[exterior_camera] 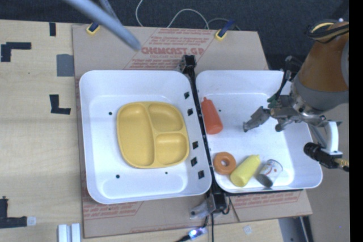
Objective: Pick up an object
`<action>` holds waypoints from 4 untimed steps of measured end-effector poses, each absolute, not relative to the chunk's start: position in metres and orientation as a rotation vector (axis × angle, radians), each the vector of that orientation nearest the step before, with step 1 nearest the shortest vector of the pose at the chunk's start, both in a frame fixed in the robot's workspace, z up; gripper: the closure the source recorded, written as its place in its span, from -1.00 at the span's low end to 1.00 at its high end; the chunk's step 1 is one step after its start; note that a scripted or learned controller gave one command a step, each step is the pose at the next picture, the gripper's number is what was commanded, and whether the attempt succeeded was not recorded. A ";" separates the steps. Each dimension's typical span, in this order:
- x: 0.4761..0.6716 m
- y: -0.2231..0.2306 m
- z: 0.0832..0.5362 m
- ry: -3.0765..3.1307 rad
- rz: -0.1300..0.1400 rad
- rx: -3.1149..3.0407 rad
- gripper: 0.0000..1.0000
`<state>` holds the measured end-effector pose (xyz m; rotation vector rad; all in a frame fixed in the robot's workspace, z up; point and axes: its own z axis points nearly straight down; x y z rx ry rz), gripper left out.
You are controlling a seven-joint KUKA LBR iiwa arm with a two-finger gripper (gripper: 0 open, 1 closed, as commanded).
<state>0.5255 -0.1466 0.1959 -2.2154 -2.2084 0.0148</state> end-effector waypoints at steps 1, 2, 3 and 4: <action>0.529 -0.146 0.204 -2.222 0.002 -2.218 -1.00; 0.523 -0.148 0.160 -2.220 0.005 -2.219 -1.00; 0.521 -0.146 0.096 -2.219 0.005 -2.218 -1.00; 0.521 -0.146 0.085 -2.222 0.003 -2.220 -1.00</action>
